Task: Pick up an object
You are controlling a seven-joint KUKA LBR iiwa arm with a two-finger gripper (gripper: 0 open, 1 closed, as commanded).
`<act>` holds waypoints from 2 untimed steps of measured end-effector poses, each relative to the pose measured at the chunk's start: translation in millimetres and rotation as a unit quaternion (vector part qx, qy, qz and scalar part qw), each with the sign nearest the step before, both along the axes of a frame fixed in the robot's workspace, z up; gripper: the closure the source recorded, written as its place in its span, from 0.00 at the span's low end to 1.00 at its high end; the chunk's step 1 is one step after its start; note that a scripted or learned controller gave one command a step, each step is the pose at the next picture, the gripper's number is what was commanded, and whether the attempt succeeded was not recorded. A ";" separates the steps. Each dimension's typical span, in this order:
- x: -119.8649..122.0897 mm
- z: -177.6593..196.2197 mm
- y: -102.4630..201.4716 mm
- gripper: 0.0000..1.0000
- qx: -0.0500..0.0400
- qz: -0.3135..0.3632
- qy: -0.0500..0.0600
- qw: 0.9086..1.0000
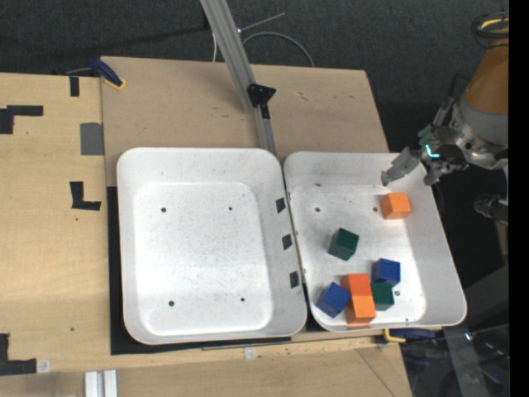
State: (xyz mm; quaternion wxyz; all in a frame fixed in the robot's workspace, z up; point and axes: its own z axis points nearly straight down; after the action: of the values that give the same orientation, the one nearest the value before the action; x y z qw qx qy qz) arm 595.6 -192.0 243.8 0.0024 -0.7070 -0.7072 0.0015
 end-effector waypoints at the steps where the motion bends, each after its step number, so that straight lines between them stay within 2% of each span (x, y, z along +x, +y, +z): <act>1: 0.9 2.9 0.0 0.00 -0.001 0.001 -0.002 1.000; 2: -0.1 -40.8 3.3 0.00 -0.001 0.001 0.000 1.000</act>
State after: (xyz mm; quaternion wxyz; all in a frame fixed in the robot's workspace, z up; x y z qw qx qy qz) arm 595.5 -188.7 203.0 0.0019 -0.7066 -0.7076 0.0019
